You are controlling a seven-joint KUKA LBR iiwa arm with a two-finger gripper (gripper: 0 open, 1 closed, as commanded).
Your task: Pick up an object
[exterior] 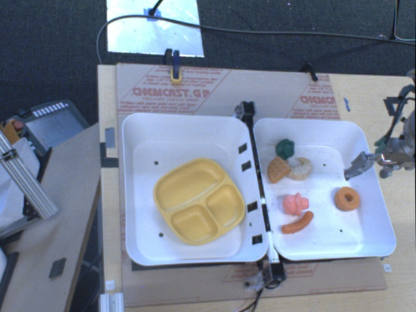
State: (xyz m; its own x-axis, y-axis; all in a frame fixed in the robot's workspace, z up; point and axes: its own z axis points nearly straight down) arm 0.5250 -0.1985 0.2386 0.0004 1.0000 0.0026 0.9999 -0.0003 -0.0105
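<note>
Dark carpet surrounds a pale bench [195,83] carrying two shallow white bins side by side: the left bin [136,142] at frame centre-left holds a yellow compartment tray [198,200], lying flat. Right of the divider, the right bin [364,239] contains a green piece [285,149], a waffle-patterned piece [278,169] touching a pale ring [300,168], a pink piece [295,204], an orange sausage [297,223] and, nearer the right wall, an orange doughnut [347,199]. At the frame's right edge the gripper [361,164] sits above the bin's upper-right area, clear of every object; whether its claw is spread or pressed together cannot be determined.
</note>
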